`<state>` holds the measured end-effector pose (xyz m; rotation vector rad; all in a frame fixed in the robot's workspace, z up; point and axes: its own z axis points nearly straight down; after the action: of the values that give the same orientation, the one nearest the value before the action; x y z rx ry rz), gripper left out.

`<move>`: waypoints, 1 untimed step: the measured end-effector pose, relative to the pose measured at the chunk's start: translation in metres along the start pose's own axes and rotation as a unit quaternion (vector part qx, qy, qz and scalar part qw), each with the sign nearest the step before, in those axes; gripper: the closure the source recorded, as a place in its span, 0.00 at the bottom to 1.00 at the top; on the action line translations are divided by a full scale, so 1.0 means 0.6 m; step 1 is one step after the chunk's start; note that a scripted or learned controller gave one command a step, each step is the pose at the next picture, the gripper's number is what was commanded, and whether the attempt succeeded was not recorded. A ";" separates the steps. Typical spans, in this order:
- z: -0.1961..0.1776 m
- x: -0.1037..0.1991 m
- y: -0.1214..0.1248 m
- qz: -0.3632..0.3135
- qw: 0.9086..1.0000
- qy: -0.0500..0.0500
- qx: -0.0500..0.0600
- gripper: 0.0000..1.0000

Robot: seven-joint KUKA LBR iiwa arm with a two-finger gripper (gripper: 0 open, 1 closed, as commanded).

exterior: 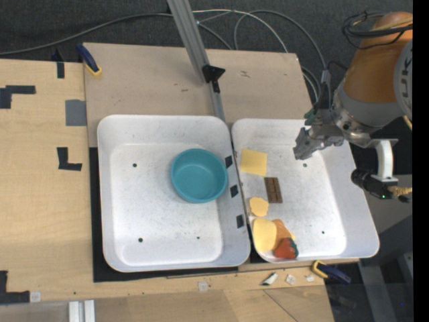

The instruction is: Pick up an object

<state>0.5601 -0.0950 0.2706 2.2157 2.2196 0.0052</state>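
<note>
In the right bin [348, 200], tool [303, 150] up-right of brown block [272, 190], apart, finger state unclear

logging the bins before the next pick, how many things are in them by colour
teal: 1, the bowl in the left bin
yellow: 3, the flat square, the small round piece and the larger piece in the right bin
brown: 1, the small bar
red: 1, the piece at the near edge
total: 6
</note>
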 end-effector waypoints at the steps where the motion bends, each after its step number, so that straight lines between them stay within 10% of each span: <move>1: 0.030 0.085 -0.015 -0.002 1.000 0.001 0.004 1.00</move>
<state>0.5508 -0.0440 0.2523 2.2168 2.2297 -0.0016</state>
